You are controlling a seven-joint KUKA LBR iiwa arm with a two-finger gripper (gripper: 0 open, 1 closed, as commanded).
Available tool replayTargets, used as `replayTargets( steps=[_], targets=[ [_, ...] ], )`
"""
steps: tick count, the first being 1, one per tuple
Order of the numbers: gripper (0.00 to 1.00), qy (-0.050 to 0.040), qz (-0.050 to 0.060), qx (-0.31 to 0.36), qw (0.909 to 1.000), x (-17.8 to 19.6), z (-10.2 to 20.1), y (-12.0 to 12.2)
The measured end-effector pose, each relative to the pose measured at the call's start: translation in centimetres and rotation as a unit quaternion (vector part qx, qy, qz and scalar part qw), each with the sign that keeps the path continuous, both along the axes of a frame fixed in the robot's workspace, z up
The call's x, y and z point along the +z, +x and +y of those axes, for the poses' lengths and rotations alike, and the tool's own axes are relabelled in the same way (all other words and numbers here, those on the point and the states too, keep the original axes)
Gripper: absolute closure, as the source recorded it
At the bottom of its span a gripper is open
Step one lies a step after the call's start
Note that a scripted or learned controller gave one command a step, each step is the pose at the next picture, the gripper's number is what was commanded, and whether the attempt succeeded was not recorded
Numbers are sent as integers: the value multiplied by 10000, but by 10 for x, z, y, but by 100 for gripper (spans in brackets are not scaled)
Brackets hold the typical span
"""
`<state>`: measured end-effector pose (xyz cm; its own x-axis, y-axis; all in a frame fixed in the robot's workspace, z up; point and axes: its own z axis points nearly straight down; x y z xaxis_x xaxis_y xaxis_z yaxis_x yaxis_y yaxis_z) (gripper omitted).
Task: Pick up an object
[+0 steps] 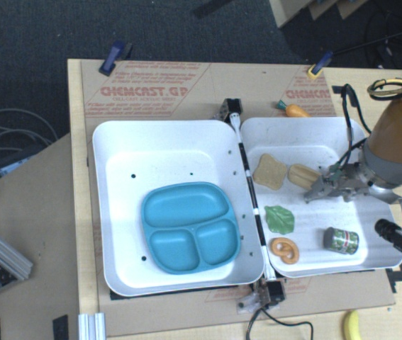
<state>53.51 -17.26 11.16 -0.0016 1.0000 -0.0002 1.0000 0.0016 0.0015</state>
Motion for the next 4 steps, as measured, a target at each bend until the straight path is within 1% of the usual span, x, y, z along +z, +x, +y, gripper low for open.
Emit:
replayTargets(
  steps=[1,2,3,4],
  targets=[
    [0,-6,3,-6,10000,-27,-28,41],
    [0,13,14,3,10000,-27,69,55],
    [0,18,107,-1,9999,-26,72,126],
    [100,11,209,-5,9998,-19,70,121]
  ],
)
